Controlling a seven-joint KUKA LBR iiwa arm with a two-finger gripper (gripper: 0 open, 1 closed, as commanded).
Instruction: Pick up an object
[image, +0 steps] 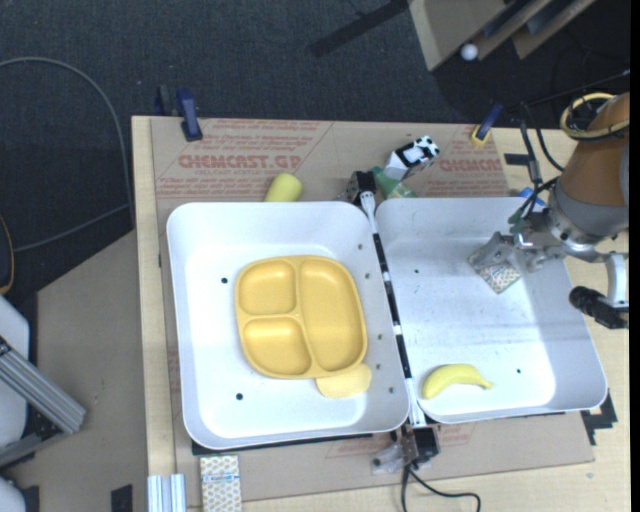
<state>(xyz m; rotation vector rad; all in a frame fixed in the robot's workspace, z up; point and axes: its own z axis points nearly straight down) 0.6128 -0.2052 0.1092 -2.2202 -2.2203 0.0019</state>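
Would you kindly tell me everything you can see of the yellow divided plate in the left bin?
The plate is pale yellow and looks like smooth plastic, a rounded rectangle with three compartments: two smaller ones on its left side, one long one on its right. It lies flat and right side up near the middle of the left bin, turned slightly askew to the bin's walls. Nothing lies in its compartments. A flat yellow piece pokes out at its lower right edge, touching or tucked under it.
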